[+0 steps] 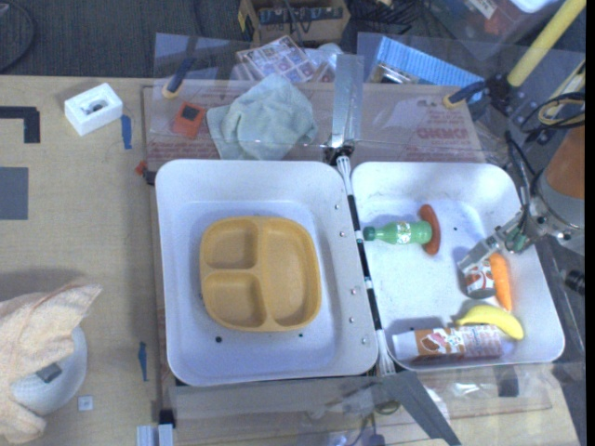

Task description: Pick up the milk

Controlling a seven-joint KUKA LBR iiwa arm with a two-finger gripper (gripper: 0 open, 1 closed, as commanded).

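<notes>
Fingers' state unclear; gripper (507,242) above milk (477,278); milk's axis unclear.

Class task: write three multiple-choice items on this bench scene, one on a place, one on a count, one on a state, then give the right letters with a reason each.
1. Where is the yellow plate?
A. left bin
B. right bin
C. on the cloth

2. How many compartments does the plate have?
A. two
B. three
C. five

3. How does the green bottle rest?
A. upright
B. on its side
C. on the plate

Answers:
1 A, it sits inside the left bin.
2 B, ridges split it into three.
3 B, it lies flat in the right bin, cap toward the left bin.
</notes>
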